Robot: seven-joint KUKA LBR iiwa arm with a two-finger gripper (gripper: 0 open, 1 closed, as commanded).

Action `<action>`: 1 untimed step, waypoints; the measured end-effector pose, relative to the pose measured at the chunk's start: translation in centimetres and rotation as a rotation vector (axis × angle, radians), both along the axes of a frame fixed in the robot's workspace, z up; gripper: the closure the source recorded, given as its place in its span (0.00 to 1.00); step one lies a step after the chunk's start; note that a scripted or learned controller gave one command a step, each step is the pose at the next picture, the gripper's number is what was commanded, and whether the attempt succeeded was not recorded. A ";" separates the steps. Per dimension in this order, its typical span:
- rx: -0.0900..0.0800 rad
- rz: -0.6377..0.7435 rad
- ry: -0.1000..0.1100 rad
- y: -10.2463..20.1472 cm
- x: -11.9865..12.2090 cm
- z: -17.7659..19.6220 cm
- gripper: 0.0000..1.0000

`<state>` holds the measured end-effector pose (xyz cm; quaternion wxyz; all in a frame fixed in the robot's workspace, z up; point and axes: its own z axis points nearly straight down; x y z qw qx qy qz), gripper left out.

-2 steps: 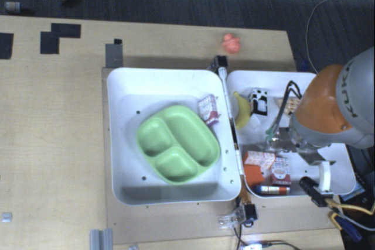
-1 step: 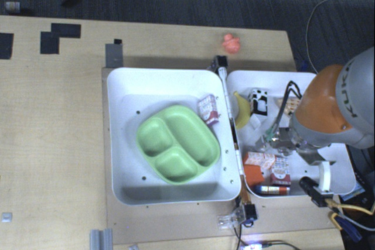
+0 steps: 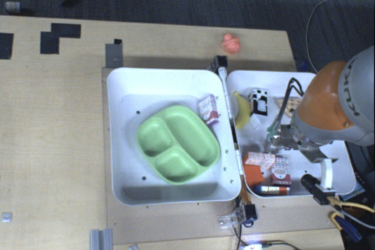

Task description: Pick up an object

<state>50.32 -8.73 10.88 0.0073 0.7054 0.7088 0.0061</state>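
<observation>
My gripper (image 3: 274,146) reaches down into the right bin (image 3: 345,183), just above a pile of red and white packets (image 3: 262,161). An orange block (image 3: 252,174) and a dark marker-like item (image 3: 275,189) lie at that bin's front. A yellow piece (image 3: 242,110) and a black-and-white object (image 3: 258,101) sit at its back left. In the left bin (image 3: 123,126) rests a green divided plate (image 3: 177,142), with a small red and white packet (image 3: 208,109) at its upper right.
A pink object (image 3: 231,43) lies on the bench behind the bins. Dark tape patches (image 3: 57,37) mark the bench at the far left. Cables run along the right side and front near the bins' corner (image 3: 246,213).
</observation>
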 end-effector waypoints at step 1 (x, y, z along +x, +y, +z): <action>0.000 0.000 0.000 0.0 0.0 0.0 0.00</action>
